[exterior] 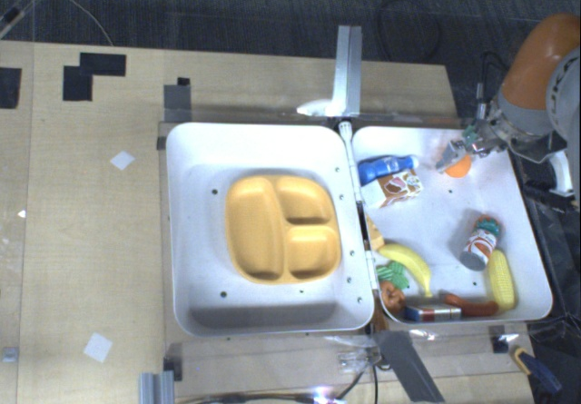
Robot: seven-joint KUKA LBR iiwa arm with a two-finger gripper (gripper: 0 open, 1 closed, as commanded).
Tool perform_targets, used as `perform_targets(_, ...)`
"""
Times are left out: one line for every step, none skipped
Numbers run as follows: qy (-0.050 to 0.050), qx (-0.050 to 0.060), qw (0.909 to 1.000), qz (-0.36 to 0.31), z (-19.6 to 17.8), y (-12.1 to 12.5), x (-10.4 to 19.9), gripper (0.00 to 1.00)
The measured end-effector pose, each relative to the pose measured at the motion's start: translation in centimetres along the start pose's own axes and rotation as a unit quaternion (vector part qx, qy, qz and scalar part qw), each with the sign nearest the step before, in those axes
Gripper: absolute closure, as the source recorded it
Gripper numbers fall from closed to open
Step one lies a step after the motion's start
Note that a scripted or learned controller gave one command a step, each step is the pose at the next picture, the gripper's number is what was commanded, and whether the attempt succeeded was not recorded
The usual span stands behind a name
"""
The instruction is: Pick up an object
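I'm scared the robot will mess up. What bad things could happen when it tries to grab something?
The gripper is at the top corner of the right bin, next to a small orange piece. That piece sits close to the bin wall, so the grab might miss or bump the rim.

The banana, corn and other toys crowd the bin's bottom edge. Reaching there could nudge neighbours or catch two at once.

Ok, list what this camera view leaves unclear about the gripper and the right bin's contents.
- Gripper: too small and blurred to read its fingers, or whether it touches the orange object.
- Arm: cut off by the right edge.
- Can: label too small to read.
- Items under the banana: overlapping, hard to identify.
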State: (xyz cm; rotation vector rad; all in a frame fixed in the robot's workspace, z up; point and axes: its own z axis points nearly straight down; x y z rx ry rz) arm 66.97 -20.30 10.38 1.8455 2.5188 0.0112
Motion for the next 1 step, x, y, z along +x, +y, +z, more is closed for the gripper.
perform_targets(0.002,0.004,0.9790,0.204,-8.07,0.33,1.79,1.00)
